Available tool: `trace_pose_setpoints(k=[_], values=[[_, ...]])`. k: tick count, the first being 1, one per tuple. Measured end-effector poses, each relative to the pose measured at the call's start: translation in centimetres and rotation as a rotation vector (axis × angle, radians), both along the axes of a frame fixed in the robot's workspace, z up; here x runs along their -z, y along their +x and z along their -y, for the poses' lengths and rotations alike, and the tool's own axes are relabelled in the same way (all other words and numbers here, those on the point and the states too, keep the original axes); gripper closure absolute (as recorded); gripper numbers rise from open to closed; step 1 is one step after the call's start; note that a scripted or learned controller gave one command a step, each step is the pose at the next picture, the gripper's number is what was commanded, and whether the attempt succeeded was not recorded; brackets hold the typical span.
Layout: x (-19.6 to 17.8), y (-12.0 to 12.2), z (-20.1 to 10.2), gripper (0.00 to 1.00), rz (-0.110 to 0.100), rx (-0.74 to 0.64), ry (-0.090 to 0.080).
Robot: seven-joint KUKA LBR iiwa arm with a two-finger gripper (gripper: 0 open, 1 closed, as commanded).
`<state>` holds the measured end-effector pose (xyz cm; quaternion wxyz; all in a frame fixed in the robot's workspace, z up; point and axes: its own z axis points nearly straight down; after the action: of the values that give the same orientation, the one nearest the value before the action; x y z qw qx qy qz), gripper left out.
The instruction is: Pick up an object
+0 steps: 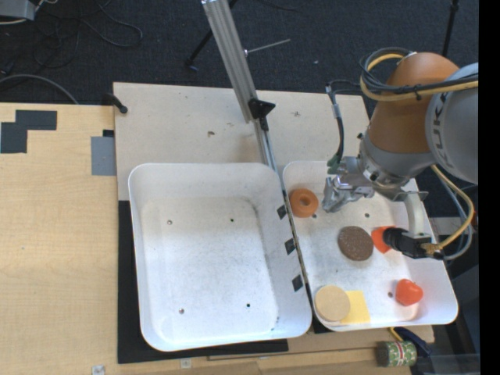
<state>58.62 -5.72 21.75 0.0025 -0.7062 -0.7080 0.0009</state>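
Observation:
My gripper (336, 196) hangs over the upper part of the right bin (437, 307), just right of an orange ring-shaped doughnut (304, 202). Nothing shows between its metal fingers. A dark brown round cookie (355, 243) lies below the gripper. An orange-red piece (381, 238) sits right of the cookie, partly behind a black cable end. A red-orange lump (408, 291) rests near the bin's lower right. A tan disc (333, 302) and a yellow square slice (357, 308) lie side by side at the front edge.
The left bin (148, 186) stands beside the right one, with a divider bearing black clips (289, 244) between them. A slanted aluminium bar (234, 61) rises at the back. A green can (397, 354) lies on the bench in front of the right bin.

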Motion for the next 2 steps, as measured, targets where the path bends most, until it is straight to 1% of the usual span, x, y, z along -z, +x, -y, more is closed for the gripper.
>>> trace_pose_setpoints(k=[1, 2], values=[[-0.1, -1.4, -4.0, 1.00, 0.000, -0.001, 0.000], [-1.2, -2.7, -8.5, 1.00, 0.000, -0.001, 0.000]])
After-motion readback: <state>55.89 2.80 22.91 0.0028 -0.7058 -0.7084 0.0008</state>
